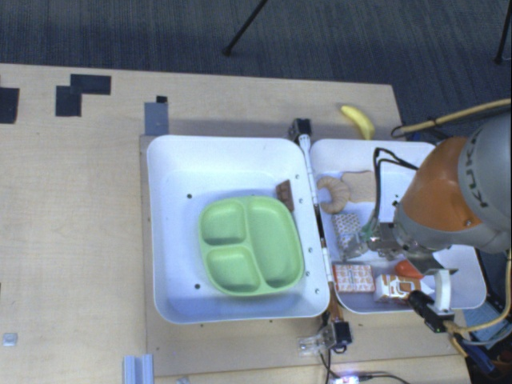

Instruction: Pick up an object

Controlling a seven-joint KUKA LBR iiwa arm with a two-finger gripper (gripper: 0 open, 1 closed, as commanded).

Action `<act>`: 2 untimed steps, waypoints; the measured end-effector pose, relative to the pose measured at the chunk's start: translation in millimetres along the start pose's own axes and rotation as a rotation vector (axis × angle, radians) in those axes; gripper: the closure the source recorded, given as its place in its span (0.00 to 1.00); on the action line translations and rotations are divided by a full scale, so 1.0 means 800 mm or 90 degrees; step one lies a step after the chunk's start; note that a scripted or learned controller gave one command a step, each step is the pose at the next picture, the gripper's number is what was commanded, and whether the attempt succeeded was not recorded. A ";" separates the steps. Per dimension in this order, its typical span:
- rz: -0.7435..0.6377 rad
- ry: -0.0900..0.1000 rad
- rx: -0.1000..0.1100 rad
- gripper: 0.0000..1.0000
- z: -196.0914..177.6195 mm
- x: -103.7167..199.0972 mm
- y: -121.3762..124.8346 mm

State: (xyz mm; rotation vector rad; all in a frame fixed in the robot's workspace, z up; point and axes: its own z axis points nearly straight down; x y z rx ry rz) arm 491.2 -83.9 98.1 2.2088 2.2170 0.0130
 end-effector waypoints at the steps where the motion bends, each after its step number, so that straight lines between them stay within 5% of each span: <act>1: -0.001 0.000 -0.002 1.00 -0.013 0.001 0.002; 2: -0.002 0.000 -0.002 0.00 -0.013 0.001 0.002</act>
